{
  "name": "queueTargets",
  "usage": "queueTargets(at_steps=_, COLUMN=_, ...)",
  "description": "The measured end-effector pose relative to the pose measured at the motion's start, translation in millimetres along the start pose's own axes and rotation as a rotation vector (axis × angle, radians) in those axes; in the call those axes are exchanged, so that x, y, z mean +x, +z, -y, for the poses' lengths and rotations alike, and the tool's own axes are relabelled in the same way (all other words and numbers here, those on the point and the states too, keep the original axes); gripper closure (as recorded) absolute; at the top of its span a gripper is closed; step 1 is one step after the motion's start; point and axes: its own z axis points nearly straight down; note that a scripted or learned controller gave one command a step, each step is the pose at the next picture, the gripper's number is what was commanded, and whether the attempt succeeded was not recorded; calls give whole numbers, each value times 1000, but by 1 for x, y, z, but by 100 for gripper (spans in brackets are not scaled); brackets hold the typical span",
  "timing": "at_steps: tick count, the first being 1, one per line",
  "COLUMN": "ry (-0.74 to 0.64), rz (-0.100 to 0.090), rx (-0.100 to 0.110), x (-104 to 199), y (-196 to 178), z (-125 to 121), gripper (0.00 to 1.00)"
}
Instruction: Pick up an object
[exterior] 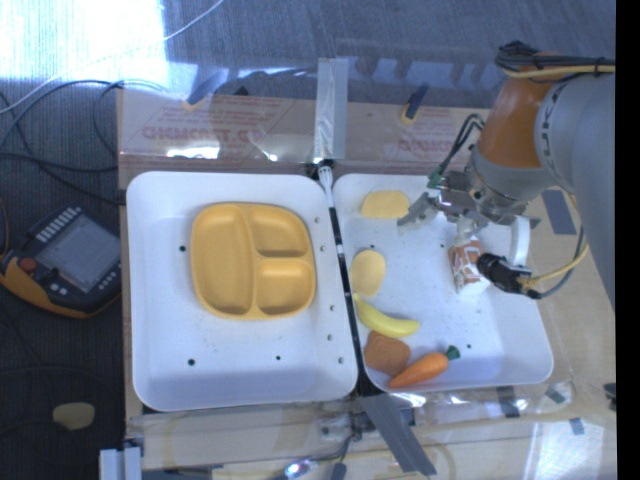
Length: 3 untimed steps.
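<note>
Camera view: the gripper [467, 230] hangs low over the right bin [520, 363], directly above a small orange-and-white packet [466, 265] by the far wall. This looks like the approach or grasp step. Whether the pincer is open or closed, I cannot tell. Next comes a confirmed grip, then a straight lift.
</note>
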Motion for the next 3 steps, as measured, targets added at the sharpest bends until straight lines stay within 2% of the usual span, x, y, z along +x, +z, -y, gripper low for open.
queueTargets(at_steps=1, ry=-65, rz=1, rx=-2, x=-67, y=-8, z=-23, gripper=0)
queueTargets(at_steps=2, ry=-158, rz=-8, rx=-8, x=-77, y=61, z=-28, gripper=0)
queueTargets(at_steps=3, ry=-159, rz=-7, rx=-6, x=-77, y=54, z=-27, gripper=100)
